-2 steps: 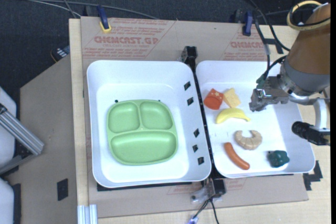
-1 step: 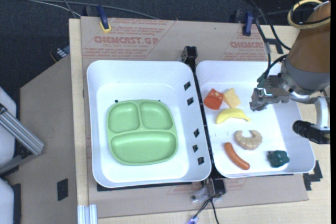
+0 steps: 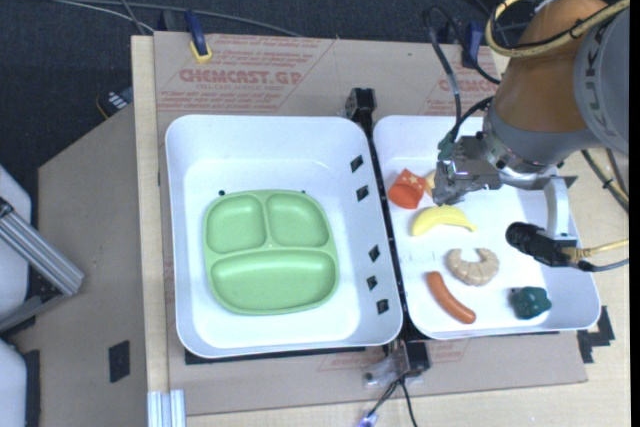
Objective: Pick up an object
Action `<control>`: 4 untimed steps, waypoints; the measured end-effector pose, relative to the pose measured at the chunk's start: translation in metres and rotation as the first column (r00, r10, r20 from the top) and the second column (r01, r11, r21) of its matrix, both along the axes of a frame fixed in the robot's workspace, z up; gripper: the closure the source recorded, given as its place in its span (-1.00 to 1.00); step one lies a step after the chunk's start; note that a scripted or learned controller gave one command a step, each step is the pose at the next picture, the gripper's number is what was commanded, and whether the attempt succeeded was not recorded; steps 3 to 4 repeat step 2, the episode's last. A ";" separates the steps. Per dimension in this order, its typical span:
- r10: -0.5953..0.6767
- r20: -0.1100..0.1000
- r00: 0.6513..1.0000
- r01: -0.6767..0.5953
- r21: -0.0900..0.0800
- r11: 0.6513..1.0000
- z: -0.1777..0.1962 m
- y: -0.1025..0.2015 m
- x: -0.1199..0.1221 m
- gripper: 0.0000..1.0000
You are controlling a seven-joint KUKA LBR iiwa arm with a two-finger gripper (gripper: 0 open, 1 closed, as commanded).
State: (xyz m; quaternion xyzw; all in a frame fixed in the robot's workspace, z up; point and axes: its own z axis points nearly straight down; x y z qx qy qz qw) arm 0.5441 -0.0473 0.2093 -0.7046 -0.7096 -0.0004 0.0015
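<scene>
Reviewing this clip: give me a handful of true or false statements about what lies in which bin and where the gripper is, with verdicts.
1. The green divided plate lies in the left bin. True.
2. The banana lies in the left bin. False: it is in the right bin, below the gripper.
3. The sausage sits on the green plate. False: it lies on the right bin's floor, near the front edge.
4. The gripper is over the right bin, near the red object. True.
5. The dark green object lies in the right bin's front right corner. True.
</scene>
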 end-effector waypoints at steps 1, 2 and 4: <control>-0.001 -0.001 1.000 0.001 0.000 1.000 -0.003 0.047 0.005 1.00; 0.000 0.002 1.000 0.000 0.000 1.000 0.008 0.098 0.027 1.00; 0.000 0.002 1.000 0.000 0.000 1.000 0.008 0.098 0.027 1.00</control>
